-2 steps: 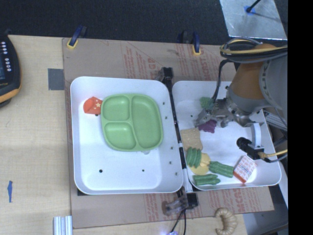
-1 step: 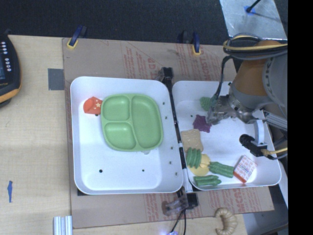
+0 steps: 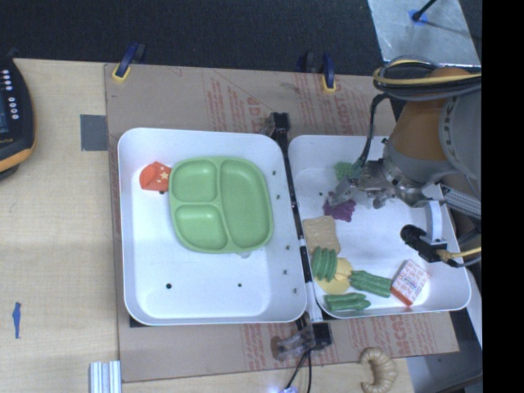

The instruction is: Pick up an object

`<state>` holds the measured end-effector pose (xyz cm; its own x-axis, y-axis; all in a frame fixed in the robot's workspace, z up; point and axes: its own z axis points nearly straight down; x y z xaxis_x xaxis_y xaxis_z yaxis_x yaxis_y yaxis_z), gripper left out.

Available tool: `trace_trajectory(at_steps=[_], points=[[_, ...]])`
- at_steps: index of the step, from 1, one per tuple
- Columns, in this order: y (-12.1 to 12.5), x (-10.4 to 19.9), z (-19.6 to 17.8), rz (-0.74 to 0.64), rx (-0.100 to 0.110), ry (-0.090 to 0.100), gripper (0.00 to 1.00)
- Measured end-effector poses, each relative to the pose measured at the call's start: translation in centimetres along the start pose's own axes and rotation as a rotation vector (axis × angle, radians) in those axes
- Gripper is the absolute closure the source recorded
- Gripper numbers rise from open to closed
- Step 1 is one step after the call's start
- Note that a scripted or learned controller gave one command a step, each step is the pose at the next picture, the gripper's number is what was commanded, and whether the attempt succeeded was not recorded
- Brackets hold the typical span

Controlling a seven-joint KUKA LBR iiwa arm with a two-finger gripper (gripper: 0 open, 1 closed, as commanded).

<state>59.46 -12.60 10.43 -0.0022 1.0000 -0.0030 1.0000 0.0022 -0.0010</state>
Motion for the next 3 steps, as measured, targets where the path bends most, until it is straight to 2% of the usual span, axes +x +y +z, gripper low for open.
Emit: trace_trajectory(at_steps=[1, 2, 3], points=[[6.5, -0.7, 1.2, -0.005, -0.005, 0.002, 0.0], [6.2, -0.8, 0.1, -0.007, 0.002, 0.002, 1.0], [6.3, 5.3, -9.4, -0.006, -0.006, 0.004, 1.0]])
